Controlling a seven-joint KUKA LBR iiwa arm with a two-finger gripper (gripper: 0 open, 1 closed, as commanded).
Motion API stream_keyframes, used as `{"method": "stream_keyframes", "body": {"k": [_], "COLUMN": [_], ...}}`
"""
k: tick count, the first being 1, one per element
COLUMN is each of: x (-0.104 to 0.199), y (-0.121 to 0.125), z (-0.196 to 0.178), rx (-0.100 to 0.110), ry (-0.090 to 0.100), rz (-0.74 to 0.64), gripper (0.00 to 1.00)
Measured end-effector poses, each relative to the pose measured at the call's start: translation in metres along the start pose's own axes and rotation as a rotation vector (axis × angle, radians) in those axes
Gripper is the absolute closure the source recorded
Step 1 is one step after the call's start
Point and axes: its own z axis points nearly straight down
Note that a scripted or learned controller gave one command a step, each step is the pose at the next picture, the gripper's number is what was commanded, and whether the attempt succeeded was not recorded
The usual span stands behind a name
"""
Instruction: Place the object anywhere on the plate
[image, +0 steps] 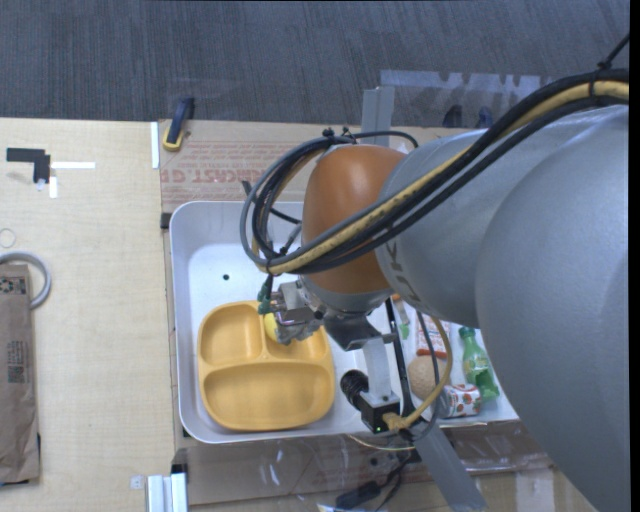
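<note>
A yellow plate (262, 377) with three sections lies in the left bin (195, 250), toward its front. My gripper (279, 322) hangs over the plate's upper right section, just inside its rim. A small yellow-green object (269, 324) shows at the fingertips, mostly hidden by the gripper; whether it is held or resting on the plate I cannot tell. The grey arm and orange band (345, 225) cover the bin's right half.
The right bin holds several items: a green bottle (476, 362), a red and white packet (432, 338), a tan round thing (425, 375) and a small carton (460, 400). Black cables loop above the wrist. A brown paper bag (15, 370) lies on the bench's far left.
</note>
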Motion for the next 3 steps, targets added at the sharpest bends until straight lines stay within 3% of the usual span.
{"method": "stream_keyframes", "body": {"k": [1, 2, 3], "x": [-0.004, 0.019, 0.017], "y": [0.073, 0.101, 0.083], "z": [-0.008, 0.004, -0.117], "rx": [-0.004, -0.003, -0.004], "ry": [-0.001, 0.0, 0.0], "rz": [0.1, 0.318, 0.257], "gripper": [1.0, 1.0, 1.0]}}
